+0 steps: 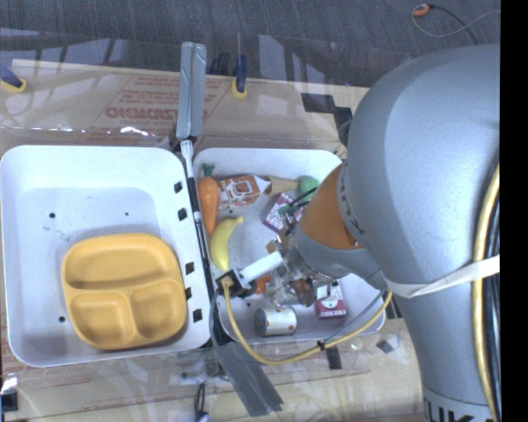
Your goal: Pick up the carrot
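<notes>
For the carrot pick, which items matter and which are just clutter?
Job: carrot, gripper, right bin.
Clutter: banana, can, yellow tray, left bin, green item, packets.

Bench (273,104) bore two white bins side by side: left bin (35,174) well clear of gripper (286,280), right bin (273,158) beneath it.

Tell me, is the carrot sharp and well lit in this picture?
In the camera view, the carrot is evenly lit without glare but slightly soft; the arm, closer to the lens, looks blurred; the yellow tray casts a soft shadow in the left bin.
</notes>
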`<state>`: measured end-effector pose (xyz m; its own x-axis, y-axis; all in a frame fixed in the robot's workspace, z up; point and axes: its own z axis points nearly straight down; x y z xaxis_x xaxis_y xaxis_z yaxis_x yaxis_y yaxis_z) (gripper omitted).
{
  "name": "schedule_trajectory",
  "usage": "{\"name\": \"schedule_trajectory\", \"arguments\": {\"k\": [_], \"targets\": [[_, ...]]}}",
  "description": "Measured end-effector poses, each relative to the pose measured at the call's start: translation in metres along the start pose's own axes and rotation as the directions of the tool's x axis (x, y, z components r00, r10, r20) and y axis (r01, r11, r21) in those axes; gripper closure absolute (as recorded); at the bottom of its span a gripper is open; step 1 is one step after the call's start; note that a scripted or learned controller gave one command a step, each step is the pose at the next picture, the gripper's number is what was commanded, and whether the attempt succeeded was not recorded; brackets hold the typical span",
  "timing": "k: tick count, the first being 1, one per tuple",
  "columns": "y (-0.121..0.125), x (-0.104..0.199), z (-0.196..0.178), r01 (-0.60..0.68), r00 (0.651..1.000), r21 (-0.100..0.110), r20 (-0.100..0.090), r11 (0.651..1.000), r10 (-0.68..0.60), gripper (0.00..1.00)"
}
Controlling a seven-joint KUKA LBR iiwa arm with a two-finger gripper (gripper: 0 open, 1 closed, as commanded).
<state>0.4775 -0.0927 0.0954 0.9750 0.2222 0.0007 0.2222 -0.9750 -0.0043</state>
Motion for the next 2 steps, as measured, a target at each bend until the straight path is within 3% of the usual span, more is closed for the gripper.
{"name": "schedule_trajectory", "arguments": {"k": [2], "targets": [[0.0002, -0.0001, 0.0, 0.0, 1.0, 0.0, 0.0, 1.0, 0.0, 0.0]]}}
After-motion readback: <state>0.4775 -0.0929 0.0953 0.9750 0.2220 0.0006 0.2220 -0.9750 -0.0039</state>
